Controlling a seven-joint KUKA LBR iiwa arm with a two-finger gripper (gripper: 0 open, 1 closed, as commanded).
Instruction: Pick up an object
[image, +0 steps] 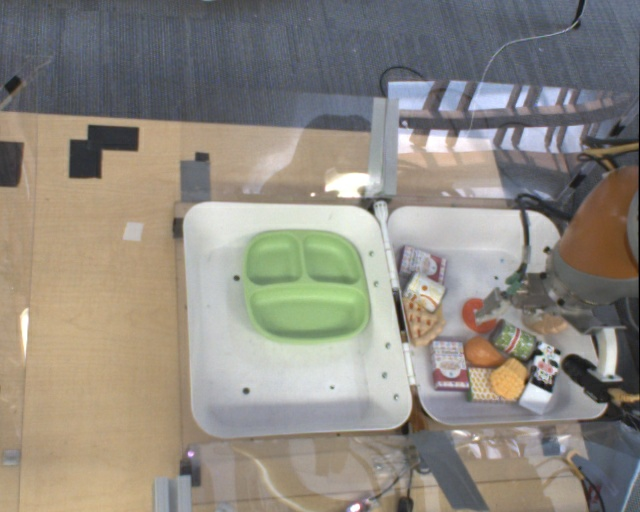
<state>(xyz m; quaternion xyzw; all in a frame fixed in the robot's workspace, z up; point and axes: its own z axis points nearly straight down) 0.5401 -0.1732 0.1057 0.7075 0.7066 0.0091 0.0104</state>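
Clearly nothing was picked up yet. The gripper (497, 305) hung low in the right bin (470, 230), fingers spread beside the red round toy (476, 314). The grab and lift were left.

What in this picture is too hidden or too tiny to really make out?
- Gripper, camera view: its tip is small and blurred over the red item, so any hold is unclear.
- Small packets: labels too tiny to read.
- Arm: cut off by the right edge.
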